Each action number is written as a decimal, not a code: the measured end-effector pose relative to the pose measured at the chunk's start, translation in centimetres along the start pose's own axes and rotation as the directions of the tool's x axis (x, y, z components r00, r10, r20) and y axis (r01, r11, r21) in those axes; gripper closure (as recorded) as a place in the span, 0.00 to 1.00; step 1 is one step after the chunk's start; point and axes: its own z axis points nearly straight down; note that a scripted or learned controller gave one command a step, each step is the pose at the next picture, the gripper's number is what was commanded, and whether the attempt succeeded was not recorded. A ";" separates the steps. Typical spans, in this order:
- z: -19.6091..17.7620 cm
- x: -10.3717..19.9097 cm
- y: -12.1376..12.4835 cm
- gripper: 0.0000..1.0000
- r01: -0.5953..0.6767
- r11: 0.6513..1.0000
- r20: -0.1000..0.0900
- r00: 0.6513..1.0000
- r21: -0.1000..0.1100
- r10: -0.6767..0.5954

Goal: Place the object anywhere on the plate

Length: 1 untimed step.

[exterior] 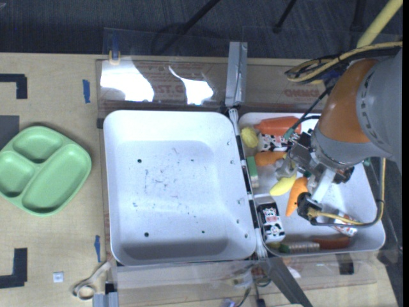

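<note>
The green divided plate (43, 169) lies on the bench at the far left, outside both bins. My gripper (296, 165) hangs low over the right bin (377, 226), in among the toy foods. Right below and beside it are a yellow banana-like piece (284, 186) and an orange carrot (293, 201). An orange piece (268, 160) and a cow-patterned box (273, 143) lie just to its left. The wrist hides whatever is between the gripper's tips.
The right bin also holds a yellow lemon (248, 137), a long orange piece (278, 124), a green stick (252, 169), a cow-print carton (272, 220) and a red-brown sausage (317, 243). The left bin (172, 171) lies between the plate and the right bin.
</note>
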 end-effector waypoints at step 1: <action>0.0 5.8 -4.0 1.00 0.441 0.898 -0.001 0.898 0.000 -0.441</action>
